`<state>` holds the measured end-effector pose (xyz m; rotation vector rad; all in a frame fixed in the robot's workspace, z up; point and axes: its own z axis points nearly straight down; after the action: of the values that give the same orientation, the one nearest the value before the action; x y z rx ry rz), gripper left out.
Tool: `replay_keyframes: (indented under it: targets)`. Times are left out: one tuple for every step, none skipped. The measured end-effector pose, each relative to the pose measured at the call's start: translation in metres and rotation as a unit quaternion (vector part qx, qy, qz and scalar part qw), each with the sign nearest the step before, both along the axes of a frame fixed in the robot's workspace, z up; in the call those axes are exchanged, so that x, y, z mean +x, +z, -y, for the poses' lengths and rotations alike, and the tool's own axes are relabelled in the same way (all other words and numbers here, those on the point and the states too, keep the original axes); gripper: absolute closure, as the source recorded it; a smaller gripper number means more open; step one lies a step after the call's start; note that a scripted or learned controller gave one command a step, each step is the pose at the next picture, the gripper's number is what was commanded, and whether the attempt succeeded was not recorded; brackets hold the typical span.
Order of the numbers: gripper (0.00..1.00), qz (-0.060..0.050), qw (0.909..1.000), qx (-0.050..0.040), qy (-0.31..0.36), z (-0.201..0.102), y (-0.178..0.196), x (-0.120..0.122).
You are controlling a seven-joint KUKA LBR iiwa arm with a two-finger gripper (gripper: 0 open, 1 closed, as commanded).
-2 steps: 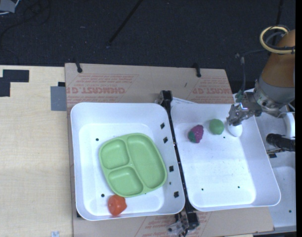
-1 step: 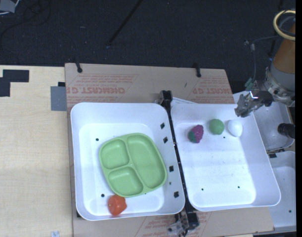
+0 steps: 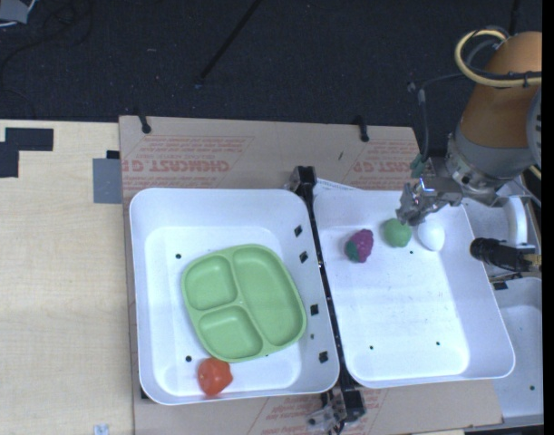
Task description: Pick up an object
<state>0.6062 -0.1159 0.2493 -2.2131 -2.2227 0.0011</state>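
Your table (image 3: 50,288) carries a cardboard sheet (image 3: 258,157) under two white bins, likely there to protect the wood and keep the bins in one spot. The sheet has red print, mirrored and upside down from this angle; it is too faint to read for sure, so log it as unreadable.

Your arm (image 3: 499,107) reaches in from the right, down over the far end of the right bin (image 3: 422,333).

The left bin (image 3: 159,234) holds a green tray (image 3: 245,302) with three compartments, lying flat in the middle, and a red-orange object (image 3: 214,376) beside the tray's near edge, close to the bin's front wall.

The right bin has three small objects bunched at the far end: a purple one (image 3: 359,246), a green ball (image 3: 396,234) and a white one (image 3: 431,237). The green ball and white one look nearly touching; the purple one sits just beside them.

Your hand (image 3: 420,203) hangs just above the green ball and white one, so I judge one of those is the target. Nothing is visibly between the fingers, and I cannot tell whether the hand is released or clenched.
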Motion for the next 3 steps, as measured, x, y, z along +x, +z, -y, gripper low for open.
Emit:
replay_keyframes:
  targets:
    - [1.0, -0.001, 1.0, -0.0003, 0.0, -0.056, -0.013, -0.014]
    - [1.0, 0.0, 1.0, -0.0002, 0.0, -0.103, -0.006, -0.025]
    - [1.0, -0.001, 1.0, -0.0004, 0.0, -0.157, -0.001, -0.038]
